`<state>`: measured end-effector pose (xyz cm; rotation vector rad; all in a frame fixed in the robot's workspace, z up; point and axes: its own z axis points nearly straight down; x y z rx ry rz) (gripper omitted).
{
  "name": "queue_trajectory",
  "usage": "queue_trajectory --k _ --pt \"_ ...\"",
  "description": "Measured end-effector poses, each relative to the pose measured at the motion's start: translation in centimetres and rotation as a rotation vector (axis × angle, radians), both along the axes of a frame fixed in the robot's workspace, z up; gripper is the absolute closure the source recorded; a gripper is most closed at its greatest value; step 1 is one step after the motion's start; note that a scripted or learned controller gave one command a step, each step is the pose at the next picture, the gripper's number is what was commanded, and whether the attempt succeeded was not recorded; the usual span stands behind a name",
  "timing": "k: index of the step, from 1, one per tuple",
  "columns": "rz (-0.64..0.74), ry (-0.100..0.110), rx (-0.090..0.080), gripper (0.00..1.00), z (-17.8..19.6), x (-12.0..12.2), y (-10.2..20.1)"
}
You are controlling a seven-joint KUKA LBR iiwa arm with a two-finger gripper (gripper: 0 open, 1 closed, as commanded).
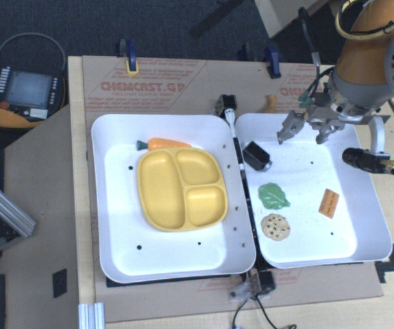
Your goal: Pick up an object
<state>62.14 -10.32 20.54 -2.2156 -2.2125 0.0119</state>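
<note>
Right bin, smooth shallow white tray: black block near upper-left corner, green leafy piece and round speckled cookie at left, orange rectangular cracker toward right. Gripper above bin's upper edge, fingers spread apart, nothing between them. Left bin: glossy yellow three-compartment plate, carrot touching its upper rim. Bins on brown cardboard sheet clamped to bench; dark floor behind.

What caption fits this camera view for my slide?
Open gripper hovers over the right bin holding a black block, green piece, cookie and orange block.
</note>
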Motion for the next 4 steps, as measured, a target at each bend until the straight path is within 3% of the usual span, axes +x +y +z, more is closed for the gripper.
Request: queue_trajectory --k 1,2,3,4 --pt "0.002 -0.011 -0.001 0.00 0.6 0.3 0.0" --pt "0.000 -0.004 -0.001 0.00 -4.8 -0.1 -1.0" --pt "0.000 -0.015 -0.003 0.00 -10.0 0.9 -1.5" --pt "0.000 -0.012 -0.002 0.00 -12.0 0.9 -1.5"
